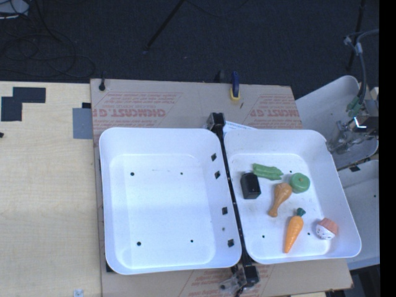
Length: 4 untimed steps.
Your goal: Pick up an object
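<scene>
We judge the task as not started in any visible way: nothing is lifted, every object lies flat on the floor of the right bin [337, 184]. The left bin [117, 166] sits just beside it, the two touching along a black centre divider.

Candidates for the pick, all in the right bin:
- black block [250, 185], near the divider side
- green pickle-like piece [267, 171], just above-right of the block
- green round toy [300, 182], just right of the pickle
- tan drumstick-shaped toy [279, 199], below the pickle, tilted
- orange carrot [293, 229], green top up, lying towards the front
- small pink-and-white piece [325, 229], near the right front corner, just beside the carrot but apart from it

We note the pickle, round toy and drumstick are close together, maybe touching; too small to tell. The carrot and the black block have clearer space around them, so we judge them the easier picks.

Arm pose: what we take for the gripper [354, 129] is at the far right edge of the view, outside the right bin's rim, near its back right corner and well apart from all the objects. It is not over the bin. It reads as a blurred grey mass with cabling above it. We cannot tell how far the fingers are spread, and we see nothing between them.

Left to do, by our judgement: everything. Move over the bin, descend on one object, close, lift.
</scene>
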{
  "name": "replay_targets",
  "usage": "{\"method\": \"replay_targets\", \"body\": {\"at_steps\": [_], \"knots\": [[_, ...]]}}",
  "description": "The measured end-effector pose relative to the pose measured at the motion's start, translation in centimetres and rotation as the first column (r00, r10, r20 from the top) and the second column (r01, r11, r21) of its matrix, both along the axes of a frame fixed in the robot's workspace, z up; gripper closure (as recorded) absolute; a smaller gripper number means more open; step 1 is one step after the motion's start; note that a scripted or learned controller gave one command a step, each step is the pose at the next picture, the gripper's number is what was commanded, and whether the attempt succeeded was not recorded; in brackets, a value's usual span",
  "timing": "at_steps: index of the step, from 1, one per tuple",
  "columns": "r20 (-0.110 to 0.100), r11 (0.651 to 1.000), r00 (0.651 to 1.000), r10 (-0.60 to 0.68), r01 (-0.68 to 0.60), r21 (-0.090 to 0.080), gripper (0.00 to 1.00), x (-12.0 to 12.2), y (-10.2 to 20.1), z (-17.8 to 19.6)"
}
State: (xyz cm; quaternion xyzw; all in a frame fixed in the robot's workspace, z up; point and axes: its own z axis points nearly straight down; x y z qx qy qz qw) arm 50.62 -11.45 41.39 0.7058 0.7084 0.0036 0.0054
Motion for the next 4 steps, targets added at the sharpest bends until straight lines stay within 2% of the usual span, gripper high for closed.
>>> {"method": "replay_targets", "body": {"at_steps": [1,2,3,4], "knots": [[-0.028,1.0,1.0,0.001,-0.001,0.006,1.0,1.6,4.8,-15.5],[-0.011,1.0,1.0,0.001,-0.001,0.003,1.0,6.3,10.9,-11.2],[-0.022,1.0,1.0,-0.009,0.009,0.003,1.0,0.9,5.7,-15.0],[0.004,1.0,1.0,-0.009,0.009,-0.007,1.0,7.7,-4.2,0.6]]}}
